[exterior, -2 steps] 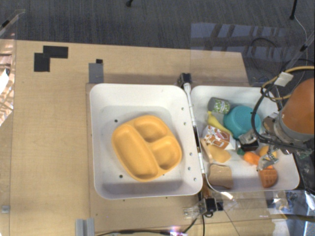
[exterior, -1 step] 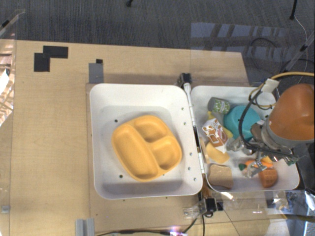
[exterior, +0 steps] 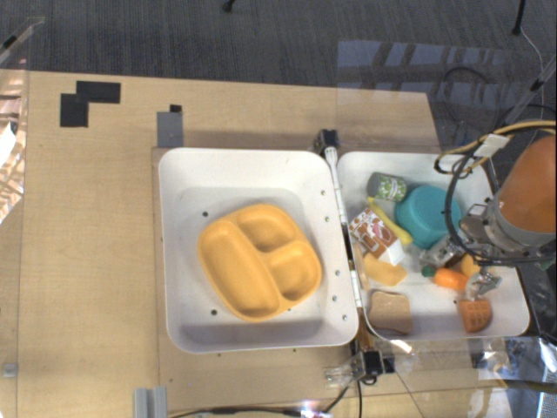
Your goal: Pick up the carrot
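The carrot [exterior: 447, 278], orange with a small green end pointing left, lies on the floor of the right bin [exterior: 519, 319] near its front right. My gripper [exterior: 464, 268] is down low right over it, below the grey wrist and orange band [exterior: 531, 190]. Its two fingers stand apart, one fingertip [exterior: 444, 253] behind the carrot and the other in front of it to the right, so the gripper is open around the carrot. The wrist hides the carrot's right end.
The right bin also holds a teal bowl [exterior: 426, 213], a green can [exterior: 387, 186], a red-and-white snack box [exterior: 376, 233], a yellow wedge [exterior: 385, 271], a brown bread slice [exterior: 391, 312] and an orange block [exterior: 475, 314]. A yellow divided tray [exterior: 258, 260] lies in the left bin [exterior: 174, 233].
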{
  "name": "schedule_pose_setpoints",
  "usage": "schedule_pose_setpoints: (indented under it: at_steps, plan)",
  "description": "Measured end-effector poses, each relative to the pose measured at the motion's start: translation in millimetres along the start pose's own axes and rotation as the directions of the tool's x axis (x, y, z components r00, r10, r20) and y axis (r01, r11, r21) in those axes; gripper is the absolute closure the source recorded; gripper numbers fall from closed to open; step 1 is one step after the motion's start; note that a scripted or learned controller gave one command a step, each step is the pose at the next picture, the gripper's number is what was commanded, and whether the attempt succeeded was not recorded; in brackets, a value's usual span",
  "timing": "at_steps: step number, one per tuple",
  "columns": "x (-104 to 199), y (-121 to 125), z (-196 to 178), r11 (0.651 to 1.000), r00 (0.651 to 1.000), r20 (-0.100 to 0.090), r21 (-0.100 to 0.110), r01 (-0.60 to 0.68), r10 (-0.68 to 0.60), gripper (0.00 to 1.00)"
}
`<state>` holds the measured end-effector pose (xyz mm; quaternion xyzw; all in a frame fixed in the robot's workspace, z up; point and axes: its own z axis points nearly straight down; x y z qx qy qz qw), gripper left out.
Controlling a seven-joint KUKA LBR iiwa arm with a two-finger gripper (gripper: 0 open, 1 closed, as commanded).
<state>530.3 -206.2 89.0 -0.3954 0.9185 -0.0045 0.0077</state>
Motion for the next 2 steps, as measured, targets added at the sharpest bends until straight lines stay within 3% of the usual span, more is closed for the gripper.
schedule_pose_setpoints:
  at_steps: [1, 2]
  plan:
    - [3.6, 2.7, -0.7, 0.891, 0.891, 0.000, 0.002, -0.454, 0.454, 0.00]
    - [0.8, 1.3, -13.0, 0.891, 0.891, 0.005, 0.004, -0.454, 0.454, 1.00]
